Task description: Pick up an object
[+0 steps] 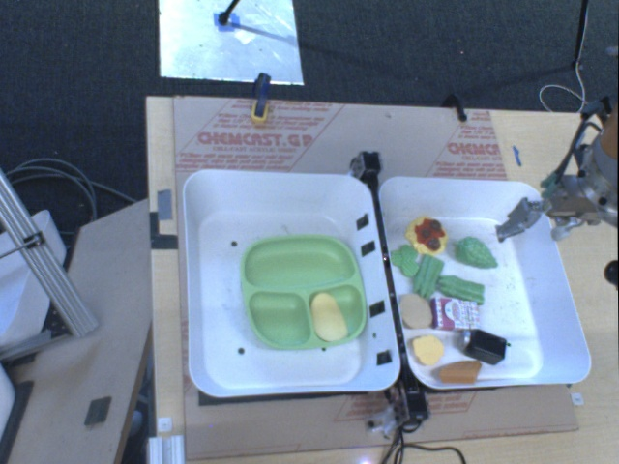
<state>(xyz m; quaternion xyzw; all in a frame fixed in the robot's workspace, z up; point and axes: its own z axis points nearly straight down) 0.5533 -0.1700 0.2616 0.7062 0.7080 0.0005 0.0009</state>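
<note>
- Two shallow white plastic bins side by side on the surface: left bin (208,259) holds a green compartment tray (300,293) with a yellow oval piece (329,317) in its lower right compartment.
- Right bin (556,307): a crowded cluster of small toy foods along its left half, including a green leafy piece (476,252), a green ridged piece (427,275) and a black block (486,346).
- Gripper (515,222): over the right bin's upper right, apart from every item; fingers' state cannot be told.
- Risk: pieces touch, so a descent likely catches two or nudges neighbours aside.
- Risk: flat, low items probably slip from a pinch.
</note>
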